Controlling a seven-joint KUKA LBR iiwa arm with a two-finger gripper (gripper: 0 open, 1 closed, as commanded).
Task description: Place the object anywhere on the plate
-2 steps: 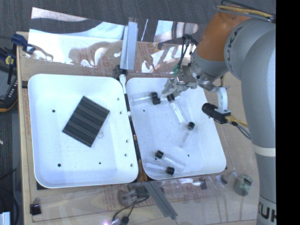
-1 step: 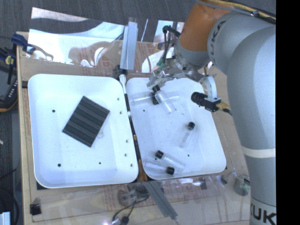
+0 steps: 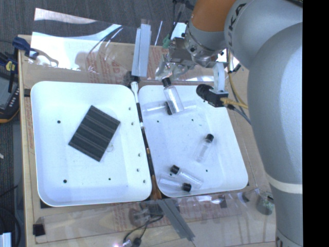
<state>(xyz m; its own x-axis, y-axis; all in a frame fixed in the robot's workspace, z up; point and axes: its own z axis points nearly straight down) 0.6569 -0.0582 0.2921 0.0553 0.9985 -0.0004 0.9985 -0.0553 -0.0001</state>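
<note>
Vial [image 3: 172,99] hung just below the claw [image 3: 168,77], seemingly pinched at its black cap, so it needed a level carry leftward to the dark ribbed plate [image 3: 94,133].

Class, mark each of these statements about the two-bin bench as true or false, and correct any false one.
1. The dark ribbed plate lies in the left bin. True.
2. The claw hangs over the left bin. False: it is at the far edge of the right bin.
3. A clear vial lies in the right bin just below the claw. True.
4. A vial already rests on the plate. False: the vials, like the black-capped vial, are in the right bin.
</note>
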